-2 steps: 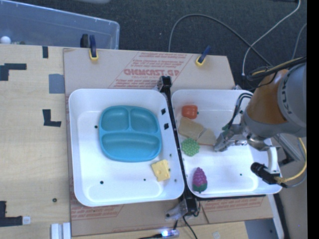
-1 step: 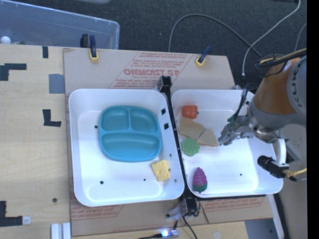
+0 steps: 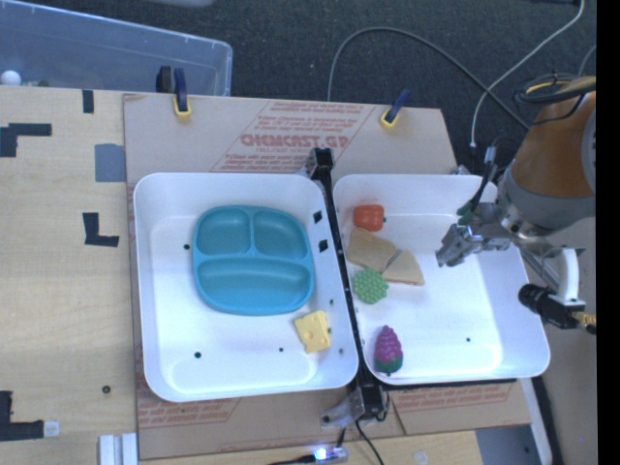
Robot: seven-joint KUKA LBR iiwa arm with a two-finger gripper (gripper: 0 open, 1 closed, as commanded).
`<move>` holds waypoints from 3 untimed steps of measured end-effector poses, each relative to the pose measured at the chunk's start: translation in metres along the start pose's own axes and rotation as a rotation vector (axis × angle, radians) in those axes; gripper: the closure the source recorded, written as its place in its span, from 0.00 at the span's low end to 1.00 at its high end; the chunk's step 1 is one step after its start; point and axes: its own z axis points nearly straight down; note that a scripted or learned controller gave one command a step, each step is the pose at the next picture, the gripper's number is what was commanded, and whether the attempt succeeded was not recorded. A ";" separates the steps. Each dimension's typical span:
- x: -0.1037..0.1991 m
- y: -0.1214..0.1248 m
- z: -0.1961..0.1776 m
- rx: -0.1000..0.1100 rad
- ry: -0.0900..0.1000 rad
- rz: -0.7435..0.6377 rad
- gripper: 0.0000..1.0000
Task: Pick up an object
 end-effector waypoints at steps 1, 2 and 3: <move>0.000 0.001 -0.014 0.004 0.001 0.001 1.00; 0.055 0.026 -0.004 0.006 0.002 -0.004 1.00; 0.094 0.052 -0.001 0.005 0.002 -0.003 1.00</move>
